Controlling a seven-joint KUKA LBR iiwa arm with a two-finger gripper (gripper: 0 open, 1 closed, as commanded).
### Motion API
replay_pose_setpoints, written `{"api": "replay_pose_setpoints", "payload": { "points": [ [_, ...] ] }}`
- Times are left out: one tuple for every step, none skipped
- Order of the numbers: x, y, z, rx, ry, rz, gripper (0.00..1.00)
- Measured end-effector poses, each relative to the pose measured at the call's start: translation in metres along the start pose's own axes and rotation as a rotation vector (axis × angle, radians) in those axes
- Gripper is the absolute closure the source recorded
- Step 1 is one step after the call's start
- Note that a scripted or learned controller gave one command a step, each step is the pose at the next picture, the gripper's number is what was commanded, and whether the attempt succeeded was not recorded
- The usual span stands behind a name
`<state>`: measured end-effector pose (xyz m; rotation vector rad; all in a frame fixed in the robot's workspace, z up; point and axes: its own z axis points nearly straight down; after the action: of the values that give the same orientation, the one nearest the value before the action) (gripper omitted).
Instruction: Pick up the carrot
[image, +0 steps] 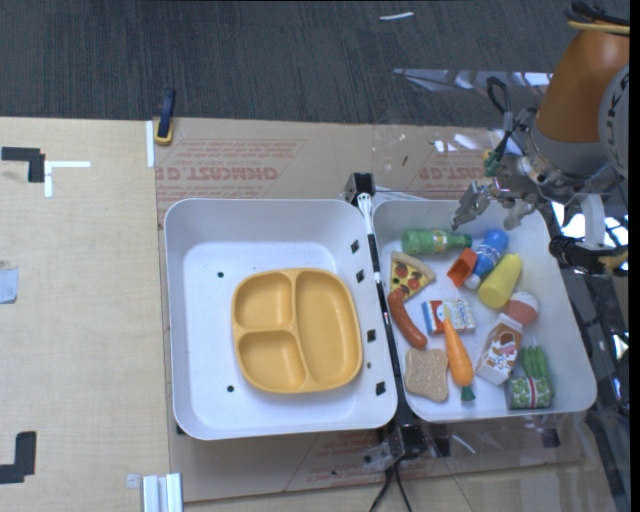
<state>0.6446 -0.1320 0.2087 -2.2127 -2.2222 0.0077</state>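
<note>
Camera view: gripper (492, 203) hangs over the far edge of the right bin (572, 345), its fingers spread with nothing between them. It sits above and just behind the green bottle (435, 241), with the orange wrist band above it toward the right of the view.

Nearest items below the gripper: green bottle lying on its side, then a blue bottle (490, 250) and a yellow bottle (500, 280) just beside each other. Pizza slice (409, 272) lies near the bin's left wall, with a sausage (406, 320) below it.

Carrot (457, 359) lies in the lower middle of the right bin, roughly lengthwise, green tip pointing to the near edge. It rests beside the slice of bread (427, 374) on its left and a small carton (499, 352) on its right; a little box (447, 316) is at its upper end. Contact with neighbours looks close, cannot confirm touching.

Left bin (190, 300) holds a yellow divided plate (297, 330); its compartments carry nothing.

Status: carrot not grasped, not lifted. Gripper is well apart from it, at the opposite end of the bin. Remaining, by my estimate: travel toward the near side, line up across the carrot's body, descend, close, lift. Crowding by bread and carton may hinder finger placement.
</note>
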Motion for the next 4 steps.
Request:
{"api": "replay_pose_setpoints", "payload": {
  "points": [
    [0.020, -0.054, 0.120, -0.004, 0.000, 0.037, 0.00],
    [0.027, -0.146, 0.121, -0.002, 0.001, 0.079, 0.00],
    [0.026, -0.145, 0.116, 0.001, 0.002, 0.083, 1.00],
    [0.082, -0.071, 0.021, -0.002, -0.003, 0.422, 1.00]
  ]
}}
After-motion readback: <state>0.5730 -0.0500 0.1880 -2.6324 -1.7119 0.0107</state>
